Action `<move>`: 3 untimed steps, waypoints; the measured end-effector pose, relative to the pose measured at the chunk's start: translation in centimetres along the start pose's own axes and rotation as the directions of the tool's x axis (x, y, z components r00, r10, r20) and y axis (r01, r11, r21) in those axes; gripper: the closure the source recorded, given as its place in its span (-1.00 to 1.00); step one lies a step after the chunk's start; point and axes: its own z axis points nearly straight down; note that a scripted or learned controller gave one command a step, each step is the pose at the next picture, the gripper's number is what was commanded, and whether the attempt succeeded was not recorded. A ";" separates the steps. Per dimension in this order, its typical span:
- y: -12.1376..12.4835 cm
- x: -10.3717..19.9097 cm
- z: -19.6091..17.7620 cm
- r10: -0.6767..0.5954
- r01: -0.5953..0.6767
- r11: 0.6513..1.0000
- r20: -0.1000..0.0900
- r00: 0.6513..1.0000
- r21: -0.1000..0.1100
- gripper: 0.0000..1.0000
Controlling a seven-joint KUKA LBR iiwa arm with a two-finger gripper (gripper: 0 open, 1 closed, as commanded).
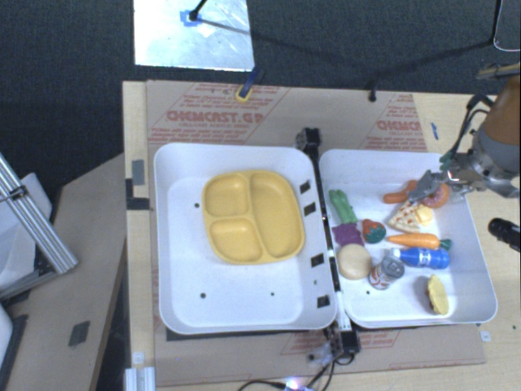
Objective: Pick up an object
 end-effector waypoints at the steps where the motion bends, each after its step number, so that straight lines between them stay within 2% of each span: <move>1: 0.2 0.4 6.2 0.000 0.000 1.000 0.000 1.000 0.000 -1.00; 2: 0.5 0.2 8.6 0.000 0.000 1.000 0.006 1.000 -0.010 -1.00; 3: 0.8 0.1 7.1 0.000 0.000 1.000 0.011 1.000 -0.023 1.00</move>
